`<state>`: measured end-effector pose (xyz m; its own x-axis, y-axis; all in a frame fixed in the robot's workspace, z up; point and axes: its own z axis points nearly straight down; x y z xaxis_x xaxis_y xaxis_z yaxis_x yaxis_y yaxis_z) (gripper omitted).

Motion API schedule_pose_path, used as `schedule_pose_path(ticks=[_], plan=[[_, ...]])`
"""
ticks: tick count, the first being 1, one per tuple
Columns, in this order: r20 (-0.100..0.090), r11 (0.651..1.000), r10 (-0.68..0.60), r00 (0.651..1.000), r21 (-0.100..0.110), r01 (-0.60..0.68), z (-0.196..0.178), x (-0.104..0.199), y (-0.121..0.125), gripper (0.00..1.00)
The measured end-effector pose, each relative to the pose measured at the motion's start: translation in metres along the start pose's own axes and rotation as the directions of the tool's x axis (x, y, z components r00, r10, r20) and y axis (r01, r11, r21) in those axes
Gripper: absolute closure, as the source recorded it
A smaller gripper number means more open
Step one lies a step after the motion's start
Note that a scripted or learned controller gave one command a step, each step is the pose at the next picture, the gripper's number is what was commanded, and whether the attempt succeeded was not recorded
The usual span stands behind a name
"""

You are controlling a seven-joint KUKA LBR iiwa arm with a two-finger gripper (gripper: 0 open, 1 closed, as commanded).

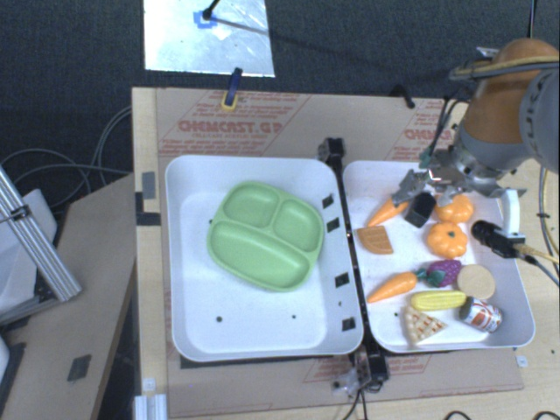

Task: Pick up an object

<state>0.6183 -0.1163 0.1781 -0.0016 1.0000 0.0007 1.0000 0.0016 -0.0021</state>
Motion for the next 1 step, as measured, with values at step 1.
schedule_pose_path(ticks=[1], plan=[[0.001,1.0,-0.002,1.0,-0.002,0.002,0.0422,0.0027,0.0052,0.0]])
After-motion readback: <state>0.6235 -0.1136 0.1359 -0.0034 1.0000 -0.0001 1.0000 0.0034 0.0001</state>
